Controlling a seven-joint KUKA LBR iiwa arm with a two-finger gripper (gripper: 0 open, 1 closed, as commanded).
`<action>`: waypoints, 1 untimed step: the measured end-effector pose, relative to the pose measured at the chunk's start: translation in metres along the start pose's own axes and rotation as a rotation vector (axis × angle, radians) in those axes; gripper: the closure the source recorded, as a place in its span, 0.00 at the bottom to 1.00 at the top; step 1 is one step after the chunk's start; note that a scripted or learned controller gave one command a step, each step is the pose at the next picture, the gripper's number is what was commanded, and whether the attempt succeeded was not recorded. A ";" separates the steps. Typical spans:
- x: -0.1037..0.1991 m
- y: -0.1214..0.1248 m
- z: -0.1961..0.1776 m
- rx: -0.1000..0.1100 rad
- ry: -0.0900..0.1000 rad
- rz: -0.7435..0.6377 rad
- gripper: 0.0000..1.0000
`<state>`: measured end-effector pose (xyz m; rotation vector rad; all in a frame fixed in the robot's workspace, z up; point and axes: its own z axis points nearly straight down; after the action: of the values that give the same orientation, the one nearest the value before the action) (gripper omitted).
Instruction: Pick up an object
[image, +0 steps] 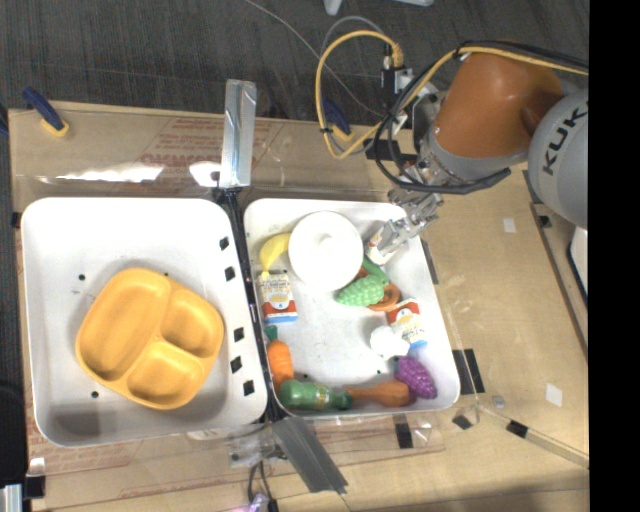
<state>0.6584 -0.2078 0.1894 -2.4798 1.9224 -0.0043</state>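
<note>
- The claw (398, 236) is hovering over the right bin's (330, 352) upper right corner; whether it is open or gripping anything, I cannot tell.
- Beneath it, one white round plate (324, 247) is sitting beside a banana (273, 249), green grapes (362, 292) and purple grapes (417, 375).
- The left bin (50, 260) is holding one yellow divided tray (150, 337).
- Both bins are lying on the brown worktop (500, 300).

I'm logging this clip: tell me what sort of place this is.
Probably a robot lab's grasping bench: a KUKA arm with loose cables, two white bins taped down, and toy food heaped in the right one.
</note>
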 end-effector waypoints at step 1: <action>-0.019 -0.004 0.003 -0.003 -0.003 -0.379 1.00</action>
<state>0.6578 -0.1878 0.1869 -2.7991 1.4215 0.0011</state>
